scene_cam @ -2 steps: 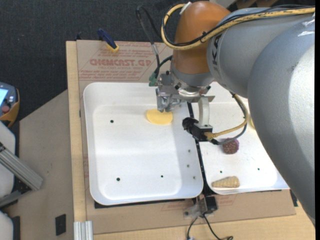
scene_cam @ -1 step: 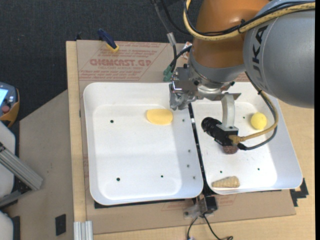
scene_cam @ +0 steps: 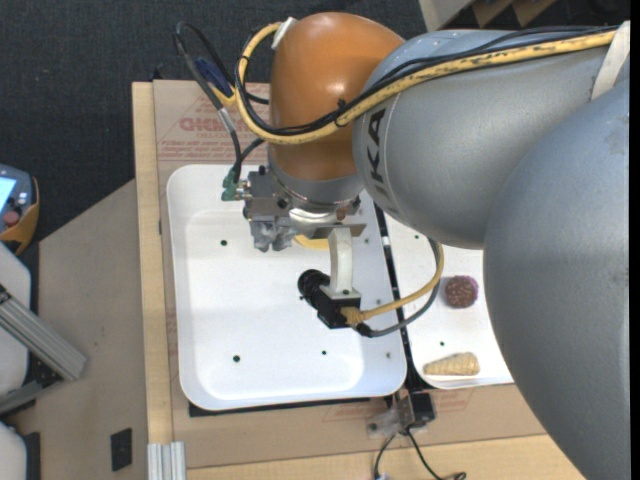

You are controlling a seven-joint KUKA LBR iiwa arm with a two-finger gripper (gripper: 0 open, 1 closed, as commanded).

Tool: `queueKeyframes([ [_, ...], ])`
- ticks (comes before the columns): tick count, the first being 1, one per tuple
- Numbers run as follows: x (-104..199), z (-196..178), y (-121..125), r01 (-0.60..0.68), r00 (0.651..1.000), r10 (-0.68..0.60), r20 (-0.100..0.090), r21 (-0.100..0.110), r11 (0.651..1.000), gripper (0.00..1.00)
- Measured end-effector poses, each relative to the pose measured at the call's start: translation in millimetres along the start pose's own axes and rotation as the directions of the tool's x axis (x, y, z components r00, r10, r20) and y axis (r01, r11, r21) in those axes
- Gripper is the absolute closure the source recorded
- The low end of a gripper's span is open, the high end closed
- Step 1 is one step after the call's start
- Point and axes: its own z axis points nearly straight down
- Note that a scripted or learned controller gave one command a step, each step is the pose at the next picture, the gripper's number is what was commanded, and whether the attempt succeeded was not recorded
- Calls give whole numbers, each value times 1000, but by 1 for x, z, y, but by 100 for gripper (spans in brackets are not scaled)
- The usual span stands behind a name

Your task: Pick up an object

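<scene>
This is looking like a robotics lab or test cell rather than a home or shop. A large grey industrial arm with an orange band point(scene_cam: 325, 78) is filling much of the camera view, with yellow and black cables point(scene_cam: 300, 118) looping around its wrist. Two shallow white plastic bins point(scene_cam: 200, 348) are sitting side by side on a desk faced with brown cardboard-like board bearing red print point(scene_cam: 205, 123). Dark grey carpet point(scene_cam: 90, 28) is covering the floor behind, and a grey aluminium framing rail point(scene_cam: 40, 333) is lying at the left edge. Loose wiring and a small black connector point(scene_cam: 415, 408) are hanging at the desk's front.
</scene>
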Motion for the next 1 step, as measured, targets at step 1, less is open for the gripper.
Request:
queueKeyframes([
  [1, -59, -32, -32, -15, 1000, 15, 2, -4, 1000, 100],
])
